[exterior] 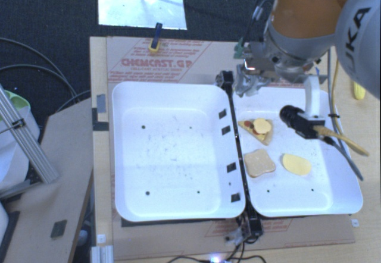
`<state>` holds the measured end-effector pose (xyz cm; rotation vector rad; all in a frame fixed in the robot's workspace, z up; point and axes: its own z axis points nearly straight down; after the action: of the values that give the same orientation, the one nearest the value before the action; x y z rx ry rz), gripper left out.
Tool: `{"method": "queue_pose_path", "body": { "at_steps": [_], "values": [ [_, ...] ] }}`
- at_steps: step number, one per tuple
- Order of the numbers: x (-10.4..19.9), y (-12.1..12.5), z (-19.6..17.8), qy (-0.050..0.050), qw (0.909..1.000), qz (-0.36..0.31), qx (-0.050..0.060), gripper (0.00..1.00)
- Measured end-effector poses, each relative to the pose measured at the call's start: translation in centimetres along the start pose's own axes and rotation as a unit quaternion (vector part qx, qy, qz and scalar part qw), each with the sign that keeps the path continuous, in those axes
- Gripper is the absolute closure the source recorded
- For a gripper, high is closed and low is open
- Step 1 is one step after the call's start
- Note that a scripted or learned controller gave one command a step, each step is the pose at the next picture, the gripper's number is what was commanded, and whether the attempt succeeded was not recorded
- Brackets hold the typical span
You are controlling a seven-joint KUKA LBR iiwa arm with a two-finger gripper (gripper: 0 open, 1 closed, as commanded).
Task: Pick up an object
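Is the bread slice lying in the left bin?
No, the bread slice lies in the right bin, beside a yellow oval piece.

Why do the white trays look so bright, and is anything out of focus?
In the camera view, bright light washes the left bin and right bin nearly featureless; the bread slice and yellow oval piece cast only faint shadows; the arm, nearest the lens, looks slightly soft.

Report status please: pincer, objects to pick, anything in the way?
Pincer above right bin, far left corner, no object seen in it. Pizza slice, bread slice, yellow oval piece lie apart in right bin. Nothing on top of them.
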<state>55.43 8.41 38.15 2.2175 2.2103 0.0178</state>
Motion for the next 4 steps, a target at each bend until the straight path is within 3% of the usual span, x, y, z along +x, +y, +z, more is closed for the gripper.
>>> {"method": "queue_pose_path", "body": {
  "at_steps": [1,2,3,4],
  "values": [
    [-0.6,-4.5,3.6,0.000,1.0000,-0.001,0.009,1.00],
    [-4.9,-6.6,-8.3,0.001,1.0000,-0.001,-0.001,1.00],
    [-7.0,-6.8,1.9,-0.001,0.9999,-0.001,0.011,1.00],
    [-2.7,-6.7,0.4,0.000,1.0000,-0.005,0.006,1.00]
  ]
}}
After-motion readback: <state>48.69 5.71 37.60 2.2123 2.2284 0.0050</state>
